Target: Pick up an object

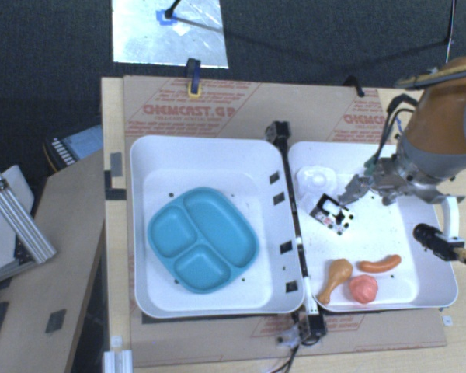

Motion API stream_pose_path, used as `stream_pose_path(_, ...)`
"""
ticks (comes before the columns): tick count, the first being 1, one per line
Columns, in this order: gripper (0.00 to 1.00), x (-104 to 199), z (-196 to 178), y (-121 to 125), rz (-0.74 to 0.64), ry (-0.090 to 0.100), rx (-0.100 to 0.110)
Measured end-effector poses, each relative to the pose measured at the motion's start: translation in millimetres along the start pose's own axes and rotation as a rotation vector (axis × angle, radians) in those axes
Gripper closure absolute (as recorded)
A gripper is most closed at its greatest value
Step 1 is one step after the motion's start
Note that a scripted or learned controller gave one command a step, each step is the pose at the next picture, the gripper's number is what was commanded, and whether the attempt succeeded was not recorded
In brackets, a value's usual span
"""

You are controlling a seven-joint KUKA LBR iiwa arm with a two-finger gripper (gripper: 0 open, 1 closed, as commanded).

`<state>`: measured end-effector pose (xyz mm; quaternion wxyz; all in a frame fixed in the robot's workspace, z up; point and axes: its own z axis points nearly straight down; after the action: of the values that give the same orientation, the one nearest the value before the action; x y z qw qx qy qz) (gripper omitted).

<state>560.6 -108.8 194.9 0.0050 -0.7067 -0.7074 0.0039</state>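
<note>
Desk [217, 103] topped with brown cardboard, two white bins set side by side. Hand [335, 210] lowered in the right bin [443, 286], its state cannot be told. Nothing seen lifted: tan drumstick toy [335, 278], orange sausage [380, 264] and pink lump [363, 288] lie near the front wall.

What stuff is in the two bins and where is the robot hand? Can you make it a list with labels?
left bin: a blue tray with three compartments
right bin: drumstick, sausage, pink lump, clear cup, black-and-white block
front row: drumstick, sausage and pink lump lie close together near the front wall
gripper: over the right bin, just above the block, beside the cup
holding: nothing seen between its fingers
</note>
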Motion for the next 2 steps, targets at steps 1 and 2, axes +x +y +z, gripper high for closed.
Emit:
stream_pose_path(1, 0.0, 0.3, -7.3, 2.9, -0.002, -0.002, -0.014)
stream_pose_path(2, 0.0, -8.5, 40.5, -0.1, 0.001, -0.002, -0.011)
